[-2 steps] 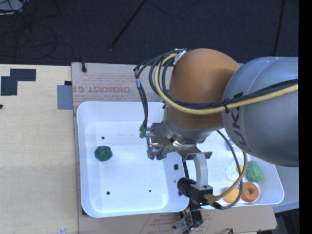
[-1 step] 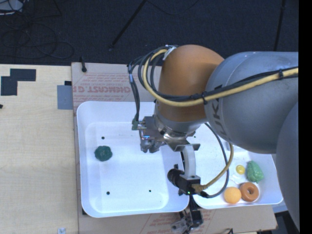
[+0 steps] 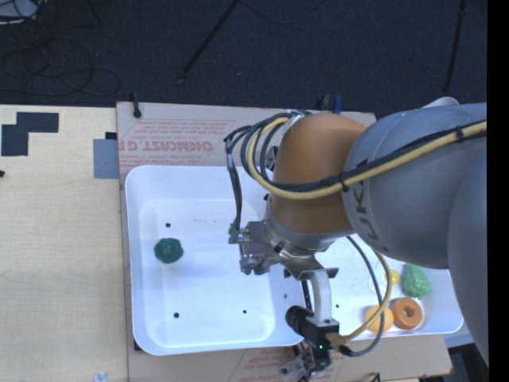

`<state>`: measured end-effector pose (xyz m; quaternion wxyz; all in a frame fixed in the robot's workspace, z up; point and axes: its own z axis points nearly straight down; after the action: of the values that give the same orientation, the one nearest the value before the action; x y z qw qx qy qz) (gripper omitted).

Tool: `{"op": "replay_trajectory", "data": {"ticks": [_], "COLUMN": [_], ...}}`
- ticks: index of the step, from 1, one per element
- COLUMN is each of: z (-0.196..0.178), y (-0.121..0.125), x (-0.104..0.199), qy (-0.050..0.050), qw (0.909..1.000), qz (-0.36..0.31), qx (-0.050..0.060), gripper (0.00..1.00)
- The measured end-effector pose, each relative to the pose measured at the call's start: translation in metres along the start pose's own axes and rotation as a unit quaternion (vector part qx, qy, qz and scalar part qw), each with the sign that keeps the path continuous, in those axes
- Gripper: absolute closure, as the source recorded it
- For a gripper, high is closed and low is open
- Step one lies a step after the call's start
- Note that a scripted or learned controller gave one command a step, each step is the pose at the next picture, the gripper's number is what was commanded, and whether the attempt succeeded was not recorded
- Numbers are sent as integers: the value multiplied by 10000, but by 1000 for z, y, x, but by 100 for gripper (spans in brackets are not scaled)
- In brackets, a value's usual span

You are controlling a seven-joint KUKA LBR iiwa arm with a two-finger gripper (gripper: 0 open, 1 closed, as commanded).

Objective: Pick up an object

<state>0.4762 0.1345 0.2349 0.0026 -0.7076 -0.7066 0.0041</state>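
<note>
A dark green lumpy ball [image 3: 168, 250] lies alone in the left bin [image 3: 199, 325], near its left wall. In the right bin [image 3: 445, 321] an orange ring [image 3: 408, 314] rests beside a light green lump [image 3: 415, 280] and a small yellow piece [image 3: 394, 277]. My gripper [image 3: 308, 356] hangs low over the front rim where the two bins meet, far from the green ball and left of the orange ring. Nothing shows in its grasp. The arm's bulk hides much of the right bin.
The grey arm with its orange band [image 3: 318, 173] and looped cables [image 3: 254, 146] covers the middle of the bins. Brown cardboard [image 3: 171, 138] lies under the bins. A pale wooden bench top [image 3: 56, 261] extends to the left.
</note>
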Motion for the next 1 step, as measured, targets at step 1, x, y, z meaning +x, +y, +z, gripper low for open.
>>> {"op": "replay_trajectory", "data": {"ticks": [1], "z": [71], "y": [22], "x": [46], "qy": [3], "qw": [10000], "qz": [-22], "qx": [-5], "gripper": [100]}}
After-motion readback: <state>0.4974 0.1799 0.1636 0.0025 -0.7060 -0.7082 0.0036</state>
